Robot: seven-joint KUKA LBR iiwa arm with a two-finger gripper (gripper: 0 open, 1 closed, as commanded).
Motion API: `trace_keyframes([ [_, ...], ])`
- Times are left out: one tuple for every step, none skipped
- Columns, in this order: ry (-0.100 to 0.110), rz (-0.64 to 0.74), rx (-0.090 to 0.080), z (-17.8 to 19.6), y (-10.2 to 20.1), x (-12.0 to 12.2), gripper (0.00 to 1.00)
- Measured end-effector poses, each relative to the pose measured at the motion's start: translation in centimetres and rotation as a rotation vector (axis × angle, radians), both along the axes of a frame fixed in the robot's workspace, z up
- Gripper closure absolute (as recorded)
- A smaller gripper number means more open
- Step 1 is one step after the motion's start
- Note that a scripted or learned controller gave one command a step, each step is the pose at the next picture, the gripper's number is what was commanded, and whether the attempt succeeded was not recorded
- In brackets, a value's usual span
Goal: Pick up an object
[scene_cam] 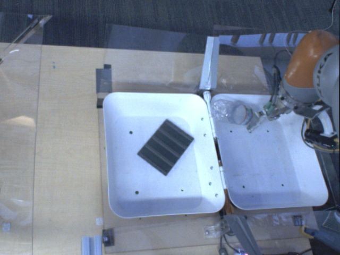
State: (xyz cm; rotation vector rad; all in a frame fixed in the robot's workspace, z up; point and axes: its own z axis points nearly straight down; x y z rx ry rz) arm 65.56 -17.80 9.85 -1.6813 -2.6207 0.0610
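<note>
Over the right bin [276, 185], our gripper [255, 122] reaches in low near the far wall, just beside a clear plastic object [229, 111] in that bin's far left corner. We cannot tell how the fingers stand. A dark ribbed panel [166, 146] lies flat in the left bin [122, 158] on the wooden worktop [53, 142].

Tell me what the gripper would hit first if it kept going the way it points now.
Probably the clear crumpled object in the right bin's upper left corner: the gripper points left toward it from close by. Depth is unclear from this slant, so it may meet the bin floor first.
</note>
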Motion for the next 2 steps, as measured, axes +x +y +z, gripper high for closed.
trace_keyframes([
  [-0.004,-0.173,0.007,-1.31,4.23,0.39,0.00],
  [-0.004,-0.173,0.007,-1.31,4.24,0.39,0.00],
])
